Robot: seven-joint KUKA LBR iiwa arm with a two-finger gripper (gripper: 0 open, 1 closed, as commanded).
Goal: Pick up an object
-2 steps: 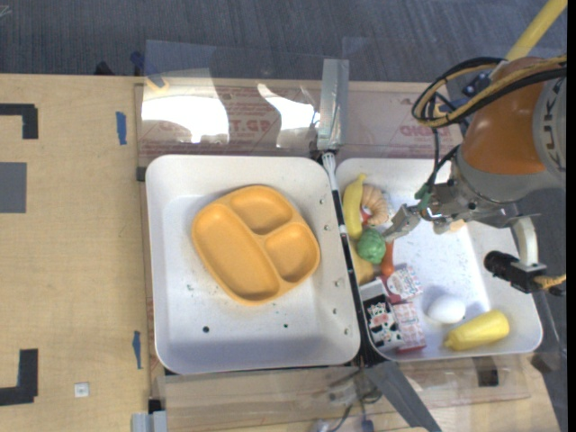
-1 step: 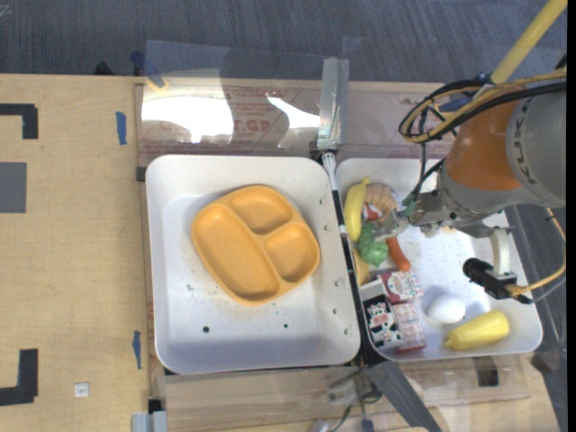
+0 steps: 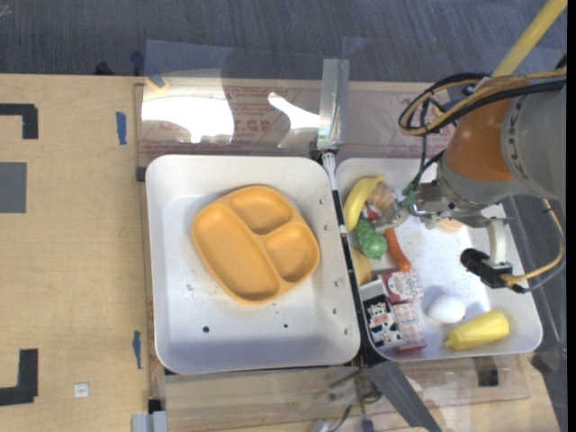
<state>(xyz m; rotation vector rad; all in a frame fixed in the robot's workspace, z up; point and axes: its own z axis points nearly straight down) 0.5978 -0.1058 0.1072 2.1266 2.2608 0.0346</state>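
small carton [image 3: 393, 318] nearest; tool [image 3: 393, 207] over banana [image 3: 358, 198].

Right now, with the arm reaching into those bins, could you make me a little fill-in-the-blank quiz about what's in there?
1. The orange divided plate lies in the ____ bin as the camera sees it.
2. The banana in the right bin is coloured ____.
3. The white egg lies beside a yellow ____.
4. The gripper hangs over the ____ bin.

Missing words: left; yellow; lemon; right
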